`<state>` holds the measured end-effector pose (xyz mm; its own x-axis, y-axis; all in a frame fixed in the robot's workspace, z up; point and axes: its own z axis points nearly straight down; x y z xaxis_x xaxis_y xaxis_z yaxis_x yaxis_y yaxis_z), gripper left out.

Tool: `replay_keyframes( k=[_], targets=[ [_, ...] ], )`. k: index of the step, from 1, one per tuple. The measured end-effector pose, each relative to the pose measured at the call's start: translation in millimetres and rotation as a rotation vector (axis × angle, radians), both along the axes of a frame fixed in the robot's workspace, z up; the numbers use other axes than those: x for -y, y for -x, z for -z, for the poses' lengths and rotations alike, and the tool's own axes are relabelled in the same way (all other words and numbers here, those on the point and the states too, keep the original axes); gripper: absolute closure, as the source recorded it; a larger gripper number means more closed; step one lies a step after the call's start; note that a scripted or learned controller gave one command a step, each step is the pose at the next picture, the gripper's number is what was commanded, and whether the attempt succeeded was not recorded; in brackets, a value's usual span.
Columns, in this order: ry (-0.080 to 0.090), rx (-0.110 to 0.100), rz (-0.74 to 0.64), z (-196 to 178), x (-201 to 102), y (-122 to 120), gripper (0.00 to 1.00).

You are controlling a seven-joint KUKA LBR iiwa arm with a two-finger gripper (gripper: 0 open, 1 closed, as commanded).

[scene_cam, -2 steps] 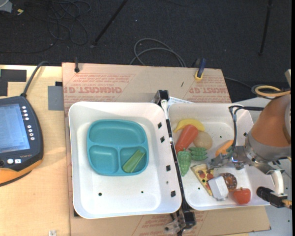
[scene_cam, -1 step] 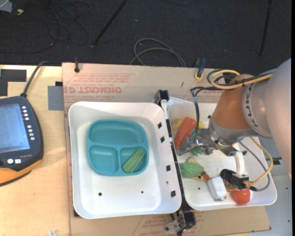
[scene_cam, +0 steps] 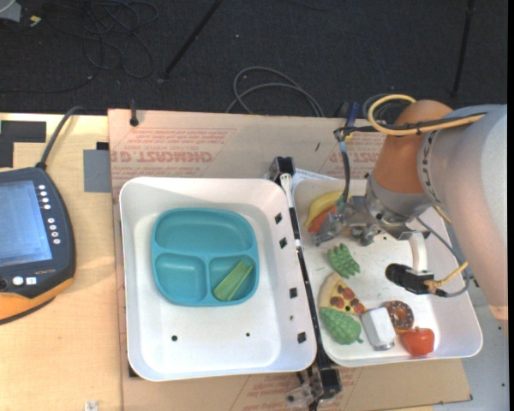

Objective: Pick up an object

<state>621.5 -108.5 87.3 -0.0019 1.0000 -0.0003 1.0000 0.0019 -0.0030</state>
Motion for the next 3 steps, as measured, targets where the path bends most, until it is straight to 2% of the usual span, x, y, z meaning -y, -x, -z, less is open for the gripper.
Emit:
replay_keyframes(
  k=[1,2,3],
  targets=[
    [-0.002,-0.004,0.003,0,-4,42,0.00],
    [-0.002,-0.003,0.001,-10,-4,41,1.00],
    [-0.004,0.005,-0.006,-105,-93,73,1.00]
  ],
)
